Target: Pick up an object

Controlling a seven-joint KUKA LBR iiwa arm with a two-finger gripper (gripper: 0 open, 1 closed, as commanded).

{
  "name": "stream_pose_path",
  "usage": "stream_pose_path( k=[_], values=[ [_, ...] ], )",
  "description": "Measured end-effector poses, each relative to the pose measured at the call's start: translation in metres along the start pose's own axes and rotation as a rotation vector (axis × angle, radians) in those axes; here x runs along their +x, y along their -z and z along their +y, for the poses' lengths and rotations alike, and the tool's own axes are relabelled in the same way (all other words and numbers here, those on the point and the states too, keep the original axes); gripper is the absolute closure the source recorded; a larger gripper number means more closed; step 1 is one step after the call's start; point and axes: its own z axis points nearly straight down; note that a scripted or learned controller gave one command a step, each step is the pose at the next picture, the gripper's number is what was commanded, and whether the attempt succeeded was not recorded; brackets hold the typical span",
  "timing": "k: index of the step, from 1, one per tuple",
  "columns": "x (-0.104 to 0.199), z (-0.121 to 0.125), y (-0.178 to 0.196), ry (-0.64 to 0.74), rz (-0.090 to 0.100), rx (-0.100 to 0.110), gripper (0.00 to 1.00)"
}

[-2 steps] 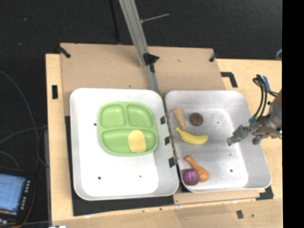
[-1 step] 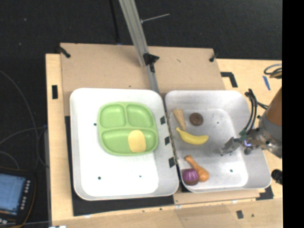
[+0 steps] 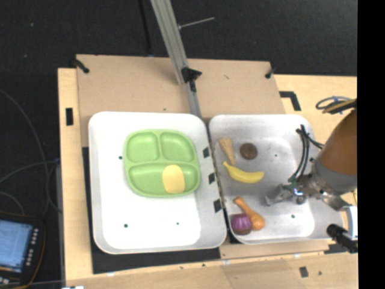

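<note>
My gripper (image 3: pixel 279 196) hangs low over the right bin (image 3: pixel 283 229), near its middle right, with the grey arm and its orange band coming in from the right edge. No object shows in it. To its left lie a yellow banana (image 3: pixel 243 174), a brown round piece (image 3: pixel 248 151) and a tan cone-like piece (image 3: pixel 227 149). An orange carrot (image 3: pixel 249 213) and a purple object (image 3: pixel 241 223) lie at the bin's front left, apart from the gripper.
The left bin (image 3: pixel 150 230) holds a green divided plate (image 3: pixel 161 161) with a yellow oval piece (image 3: pixel 174 178) in its front compartment. A metal pole (image 3: pixel 171 35) slants up behind the bins. Black clips sit along the wall between the bins.
</note>
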Motion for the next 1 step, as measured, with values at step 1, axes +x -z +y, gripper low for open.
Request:
stream_pose_path(
  k=[1],
  values=[
    [-0.0018,0.0026,0.0142,-0.004,-0.002,-0.009,1.0]
  ],
)
